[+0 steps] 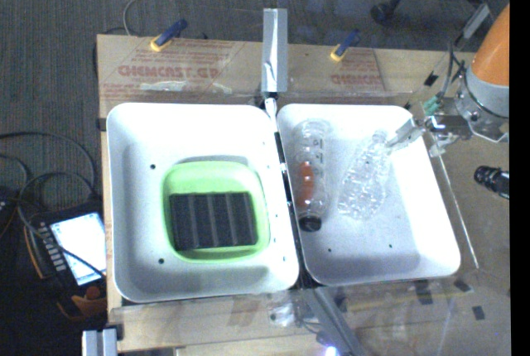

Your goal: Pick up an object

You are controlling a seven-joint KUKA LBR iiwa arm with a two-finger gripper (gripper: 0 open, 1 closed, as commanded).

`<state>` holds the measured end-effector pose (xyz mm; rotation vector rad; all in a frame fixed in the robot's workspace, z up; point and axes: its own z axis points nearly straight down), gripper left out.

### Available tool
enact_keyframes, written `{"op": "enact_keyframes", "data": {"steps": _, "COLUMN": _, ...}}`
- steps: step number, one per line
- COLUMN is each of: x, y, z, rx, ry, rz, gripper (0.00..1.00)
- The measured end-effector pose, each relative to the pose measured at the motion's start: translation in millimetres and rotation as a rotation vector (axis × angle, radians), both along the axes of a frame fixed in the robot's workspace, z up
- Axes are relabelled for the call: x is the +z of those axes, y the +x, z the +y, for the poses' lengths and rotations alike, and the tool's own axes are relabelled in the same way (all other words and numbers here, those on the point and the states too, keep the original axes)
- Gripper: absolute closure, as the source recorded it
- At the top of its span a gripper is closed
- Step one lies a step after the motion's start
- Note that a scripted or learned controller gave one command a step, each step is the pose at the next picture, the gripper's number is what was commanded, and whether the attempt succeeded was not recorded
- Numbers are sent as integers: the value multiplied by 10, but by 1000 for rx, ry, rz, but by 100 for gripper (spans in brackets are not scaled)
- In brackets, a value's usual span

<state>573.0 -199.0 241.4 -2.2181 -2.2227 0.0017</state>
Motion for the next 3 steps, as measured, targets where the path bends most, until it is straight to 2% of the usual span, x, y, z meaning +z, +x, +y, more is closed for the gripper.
{"op": "enact_keyframes", "data": {"steps": 1, "x": -216, "y": 407, "z": -235, "rx": -238, "ry": -3, "rz": 0, "gripper": 0}}
{"op": "enact_keyframes", "data": {"steps": 2, "x": 841, "y": 503, "z": -22, "rx": 208, "ry": -3, "rz": -1, "gripper": 0}}
{"op": "enact_keyframes", "data": {"steps": 3, "x": -184, "y": 380, "z": -250, "rx": 203, "ry": -3, "rz": 0, "gripper": 0}}
